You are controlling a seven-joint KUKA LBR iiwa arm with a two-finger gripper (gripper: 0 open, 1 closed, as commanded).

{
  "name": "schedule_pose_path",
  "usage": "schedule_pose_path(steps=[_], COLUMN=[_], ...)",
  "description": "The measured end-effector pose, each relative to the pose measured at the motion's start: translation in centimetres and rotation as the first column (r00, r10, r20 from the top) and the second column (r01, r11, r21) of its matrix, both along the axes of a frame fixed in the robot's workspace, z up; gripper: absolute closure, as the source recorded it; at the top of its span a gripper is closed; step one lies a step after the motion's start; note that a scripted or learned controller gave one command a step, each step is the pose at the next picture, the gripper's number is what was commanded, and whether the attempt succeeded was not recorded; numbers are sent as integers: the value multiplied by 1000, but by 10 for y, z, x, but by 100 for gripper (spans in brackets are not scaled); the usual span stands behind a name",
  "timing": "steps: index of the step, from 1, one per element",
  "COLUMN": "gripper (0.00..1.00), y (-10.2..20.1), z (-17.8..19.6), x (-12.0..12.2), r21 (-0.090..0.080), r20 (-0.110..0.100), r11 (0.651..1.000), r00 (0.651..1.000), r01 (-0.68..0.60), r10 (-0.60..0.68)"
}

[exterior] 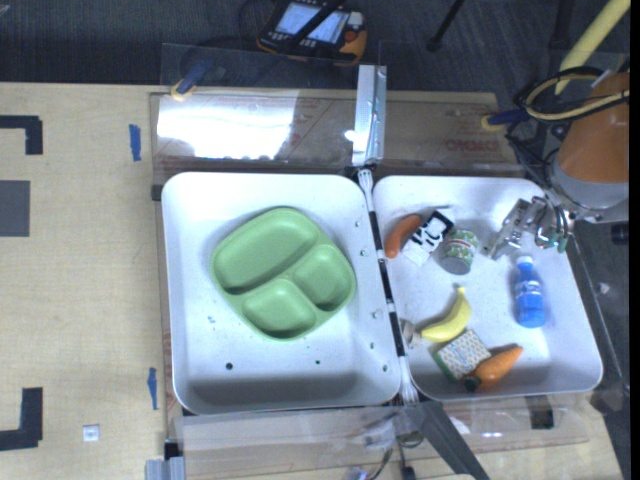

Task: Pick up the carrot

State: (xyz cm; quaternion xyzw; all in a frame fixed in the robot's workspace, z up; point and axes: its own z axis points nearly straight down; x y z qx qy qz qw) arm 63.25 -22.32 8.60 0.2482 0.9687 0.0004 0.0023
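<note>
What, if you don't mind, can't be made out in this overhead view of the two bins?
- Gripper: finger state unreadable, too small and blurred.
- Carrot: its left end is partly hidden behind the patterned block.
- Black-and-white packet: print too small to read.
- Arm: cut off by the right edge.

A: Any readable text in this shot?
B: Nothing legible. The black-and-white packet [432,232] in the right bin [585,353] has white marks on black, too blurred to make out.
A: The small can [459,251]?
B: Has a label, print too small to tell.
A: The blue bottle [529,292]?
B: Label is unreadable. The handheld device [310,25] on the floor past the worktop [70,268] has a lit screen; no characters resolve.
</note>
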Motion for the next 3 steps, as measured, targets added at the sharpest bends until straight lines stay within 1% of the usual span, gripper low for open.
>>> schedule_pose_path(steps=[1,2,3], gripper=[100,100,100], y=[0,0,0], z=[0,0,1], x=[-1,-5,-19], r21=[3,-2,-3], r20=[0,2,2], r11=[997,974,832], r00=[997,974,832], r01=[78,-225,-555], r10=[-78,225,555])
